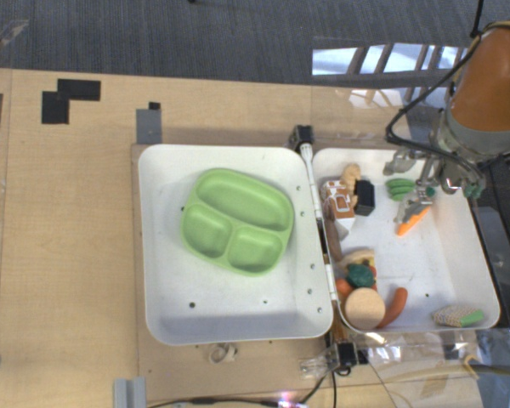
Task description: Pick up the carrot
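The carrot (412,219) is small and orange. It lies slanted in the upper right part of the right bin (459,262), its upper end pointing up and to the right. My gripper (423,195) hangs below the grey wrist and orange band at the right edge, directly over the carrot's upper end. Whether it touches the carrot is unclear from this angle.
A green pea pod (399,187) lies just left of the gripper. Along the right bin's left side are a brown box (340,199), a black block (365,195), broccoli (360,274), a beige ball (365,308) and a red sausage (396,306). A green divided plate (236,219) sits in the left bin (166,304).
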You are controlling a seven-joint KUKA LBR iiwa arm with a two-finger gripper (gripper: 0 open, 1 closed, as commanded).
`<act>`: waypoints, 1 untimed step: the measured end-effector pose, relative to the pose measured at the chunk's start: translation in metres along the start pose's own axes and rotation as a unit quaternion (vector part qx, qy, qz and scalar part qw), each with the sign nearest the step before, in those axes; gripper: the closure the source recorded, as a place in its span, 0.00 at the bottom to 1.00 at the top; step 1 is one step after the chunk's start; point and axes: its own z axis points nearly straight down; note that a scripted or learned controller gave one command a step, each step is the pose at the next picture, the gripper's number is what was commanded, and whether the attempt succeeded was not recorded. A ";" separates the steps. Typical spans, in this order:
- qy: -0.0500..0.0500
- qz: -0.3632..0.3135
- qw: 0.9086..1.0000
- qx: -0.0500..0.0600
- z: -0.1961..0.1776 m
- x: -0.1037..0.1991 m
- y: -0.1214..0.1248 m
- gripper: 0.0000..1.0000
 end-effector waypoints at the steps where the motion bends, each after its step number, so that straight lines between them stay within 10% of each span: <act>1: -0.004 0.044 0.999 0.000 0.113 -0.022 -0.045 0.00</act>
